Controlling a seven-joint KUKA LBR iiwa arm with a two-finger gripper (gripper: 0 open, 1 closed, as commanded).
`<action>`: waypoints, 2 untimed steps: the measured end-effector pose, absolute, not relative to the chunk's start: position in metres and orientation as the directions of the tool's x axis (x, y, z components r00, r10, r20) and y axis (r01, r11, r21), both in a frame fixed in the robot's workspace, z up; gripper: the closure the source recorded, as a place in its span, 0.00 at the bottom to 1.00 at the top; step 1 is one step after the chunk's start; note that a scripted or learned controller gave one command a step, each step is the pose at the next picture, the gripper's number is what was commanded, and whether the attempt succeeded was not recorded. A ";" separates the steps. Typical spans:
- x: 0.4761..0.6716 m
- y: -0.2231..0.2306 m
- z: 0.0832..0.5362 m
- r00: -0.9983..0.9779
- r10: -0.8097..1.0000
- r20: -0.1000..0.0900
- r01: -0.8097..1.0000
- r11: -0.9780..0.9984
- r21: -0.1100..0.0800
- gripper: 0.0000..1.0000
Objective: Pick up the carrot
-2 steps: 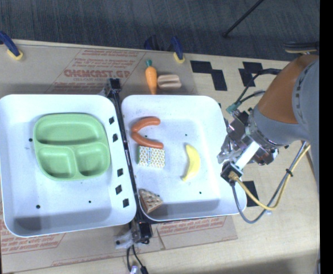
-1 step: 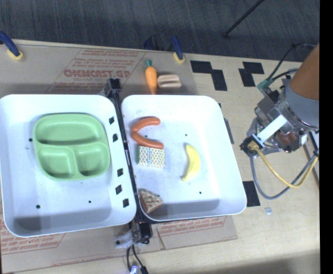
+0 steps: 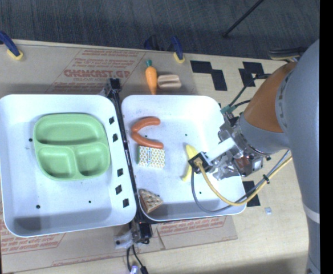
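Carrot (image 3: pixel 150 78) outside R bin (image 3: pixel 175 98) top rim, gripper (image 3: pixel 228 165) at R edge, state unclear

one carrot (image 3: pixel 150 79), one sausage (image 3: pixel 146 123), one banana (image 3: pixel 189 160).

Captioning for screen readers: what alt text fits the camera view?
A carrot lies on the bench outside the right bin, while the gripper hovers over that bin beside a banana. The left bin holds a green plate.

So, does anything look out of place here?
Yes: the carrot lies outside both bins, on the cardboard just past the far rim of the right bin, beside a small tan piece.
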State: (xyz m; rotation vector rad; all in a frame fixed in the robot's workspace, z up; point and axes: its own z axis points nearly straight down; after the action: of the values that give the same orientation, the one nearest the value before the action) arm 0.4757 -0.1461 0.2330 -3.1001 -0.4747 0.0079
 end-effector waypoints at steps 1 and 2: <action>0.477 -0.144 0.314 0.973 0.230 -0.002 0.230 -0.973 -0.003 1.00; 0.476 -0.184 0.349 0.979 0.204 -0.002 0.204 -0.979 -0.003 1.00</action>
State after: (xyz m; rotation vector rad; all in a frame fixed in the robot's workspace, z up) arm 0.4764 -0.1842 0.3492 -3.1218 -0.3221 0.0040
